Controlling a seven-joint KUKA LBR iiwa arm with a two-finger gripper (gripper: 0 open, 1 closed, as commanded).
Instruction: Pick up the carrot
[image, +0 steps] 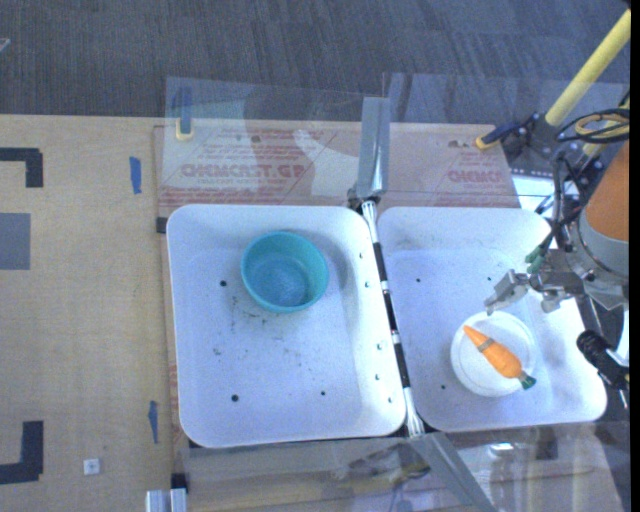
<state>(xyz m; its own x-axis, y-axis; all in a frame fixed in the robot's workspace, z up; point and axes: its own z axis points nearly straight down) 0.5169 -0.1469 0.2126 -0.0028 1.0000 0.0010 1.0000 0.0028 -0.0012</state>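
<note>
From the overhead camera, the carrot (497, 357) lies slantwise on a small white plate (470, 372) at the lower right of the frame, inside the right bin (440, 300). My claw (528, 285) hangs just above it in the picture, its fingers apart and nothing between them, though the tips are hard to make out. I should turn my fingers across the carrot's slant, centre over its thick orange middle, then descend.
</note>
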